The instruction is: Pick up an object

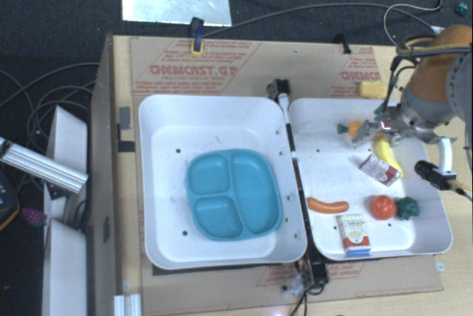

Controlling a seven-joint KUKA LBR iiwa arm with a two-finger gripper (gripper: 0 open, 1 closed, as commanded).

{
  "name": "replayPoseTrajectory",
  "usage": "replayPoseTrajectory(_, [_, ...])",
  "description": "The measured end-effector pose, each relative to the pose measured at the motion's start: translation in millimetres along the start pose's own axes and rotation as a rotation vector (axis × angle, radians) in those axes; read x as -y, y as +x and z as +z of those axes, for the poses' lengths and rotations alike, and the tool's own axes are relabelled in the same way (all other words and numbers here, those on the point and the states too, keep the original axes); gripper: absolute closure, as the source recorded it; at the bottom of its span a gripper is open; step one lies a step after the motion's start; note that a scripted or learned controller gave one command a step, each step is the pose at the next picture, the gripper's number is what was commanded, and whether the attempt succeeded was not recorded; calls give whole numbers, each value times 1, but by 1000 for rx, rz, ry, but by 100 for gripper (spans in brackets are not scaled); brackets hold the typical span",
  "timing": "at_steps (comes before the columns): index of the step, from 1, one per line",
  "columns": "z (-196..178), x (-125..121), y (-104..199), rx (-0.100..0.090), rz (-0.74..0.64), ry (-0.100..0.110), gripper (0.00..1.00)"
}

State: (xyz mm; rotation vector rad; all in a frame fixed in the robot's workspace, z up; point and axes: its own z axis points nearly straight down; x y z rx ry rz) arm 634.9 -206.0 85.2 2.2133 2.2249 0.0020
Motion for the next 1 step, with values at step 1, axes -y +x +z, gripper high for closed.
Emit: replayPoseTrajectory(1, [-12, -1, 0, 1, -2, -3, 100])
